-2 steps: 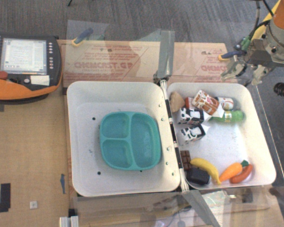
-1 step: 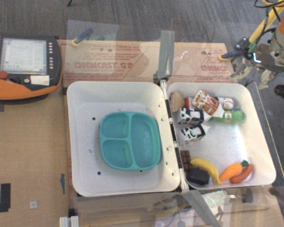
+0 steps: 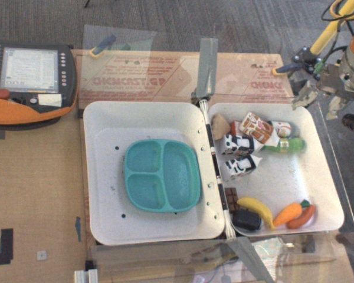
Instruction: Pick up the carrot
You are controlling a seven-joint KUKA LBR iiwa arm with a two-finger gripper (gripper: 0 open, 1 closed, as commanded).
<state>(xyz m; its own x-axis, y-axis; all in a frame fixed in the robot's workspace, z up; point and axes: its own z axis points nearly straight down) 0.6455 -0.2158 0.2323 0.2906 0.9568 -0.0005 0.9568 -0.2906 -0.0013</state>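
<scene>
The carrot [image 3: 287, 212], orange with a green top, lies in the near right corner of the right bin [image 3: 295, 178]. A reddish sausage-like piece [image 3: 302, 218] rests against it, and a yellow banana [image 3: 256, 207] lies just to its left. My gripper [image 3: 317, 99] hovers over the far right corner of the right bin, well away from the carrot. Its fingers stand spread with nothing between them.
The right bin also holds two cow-patterned cartons [image 3: 238, 144], a red and white box [image 3: 256, 128], a green bottle [image 3: 286, 145], a black object [image 3: 246, 220] and a chocolate bar [image 3: 230, 197]. In the left bin [image 3: 100, 128] lies a teal divided plate [image 3: 162, 175]. A teach pendant [image 3: 29, 81] sits far left.
</scene>
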